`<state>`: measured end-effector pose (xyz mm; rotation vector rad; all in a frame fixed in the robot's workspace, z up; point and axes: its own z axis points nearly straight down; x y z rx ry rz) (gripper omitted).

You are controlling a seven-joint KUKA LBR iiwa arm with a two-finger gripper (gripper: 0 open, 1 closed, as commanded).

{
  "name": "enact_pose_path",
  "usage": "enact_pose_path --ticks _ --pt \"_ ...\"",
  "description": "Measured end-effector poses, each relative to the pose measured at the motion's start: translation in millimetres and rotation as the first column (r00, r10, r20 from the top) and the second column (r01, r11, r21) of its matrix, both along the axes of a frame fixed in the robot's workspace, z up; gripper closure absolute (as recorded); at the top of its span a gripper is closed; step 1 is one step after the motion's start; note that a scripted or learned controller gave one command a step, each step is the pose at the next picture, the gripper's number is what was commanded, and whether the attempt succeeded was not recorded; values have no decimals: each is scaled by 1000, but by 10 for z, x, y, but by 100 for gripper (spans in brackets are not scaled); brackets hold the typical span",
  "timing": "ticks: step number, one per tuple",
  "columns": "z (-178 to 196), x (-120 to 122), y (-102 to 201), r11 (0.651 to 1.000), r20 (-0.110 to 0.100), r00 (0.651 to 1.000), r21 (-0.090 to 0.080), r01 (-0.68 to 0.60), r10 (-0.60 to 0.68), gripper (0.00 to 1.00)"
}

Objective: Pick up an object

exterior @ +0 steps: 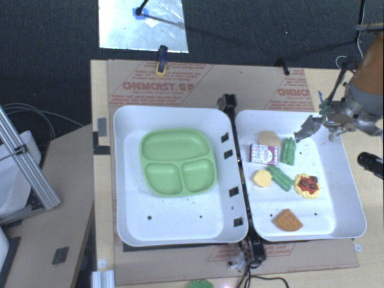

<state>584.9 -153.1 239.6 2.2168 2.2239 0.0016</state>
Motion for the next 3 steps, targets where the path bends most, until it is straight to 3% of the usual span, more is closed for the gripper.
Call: enact_pose_path --ticks 1,2,3 --pt "-1249 -364 459 1000 -11 1000 5 -2 2 0" --pt "-1535 -382 447 1000 2 1000 2 3 -3 0" --pt "-1509 -296 -73 1000 9 1000 1 2 -2 0"
